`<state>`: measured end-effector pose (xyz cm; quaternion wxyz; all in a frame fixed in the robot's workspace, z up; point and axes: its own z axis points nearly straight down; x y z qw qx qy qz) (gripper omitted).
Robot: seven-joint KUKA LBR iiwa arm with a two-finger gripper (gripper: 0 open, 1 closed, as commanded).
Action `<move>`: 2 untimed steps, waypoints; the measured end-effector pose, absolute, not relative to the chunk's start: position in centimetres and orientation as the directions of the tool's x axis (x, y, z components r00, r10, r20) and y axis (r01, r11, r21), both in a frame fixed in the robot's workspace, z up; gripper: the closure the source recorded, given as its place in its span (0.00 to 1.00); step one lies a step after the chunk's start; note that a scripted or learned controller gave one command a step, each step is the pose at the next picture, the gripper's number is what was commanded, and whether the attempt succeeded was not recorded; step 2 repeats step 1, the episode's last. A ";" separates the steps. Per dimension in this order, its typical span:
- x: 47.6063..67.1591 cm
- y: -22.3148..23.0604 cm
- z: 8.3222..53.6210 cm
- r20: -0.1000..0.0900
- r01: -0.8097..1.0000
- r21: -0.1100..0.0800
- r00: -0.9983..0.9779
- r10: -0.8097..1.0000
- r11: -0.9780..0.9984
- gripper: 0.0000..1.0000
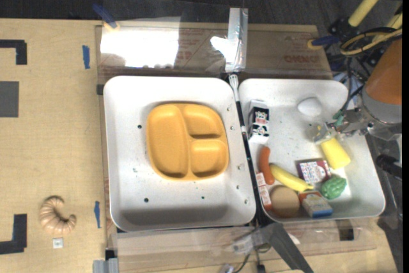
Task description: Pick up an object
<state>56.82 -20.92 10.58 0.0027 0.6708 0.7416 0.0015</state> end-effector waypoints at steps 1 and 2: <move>60.3 -13.1 23.8 0.002 0.991 0.009 0.136 0.991 -0.136 1.00; 60.3 -13.1 23.8 0.002 0.991 0.009 0.136 0.991 -0.136 1.00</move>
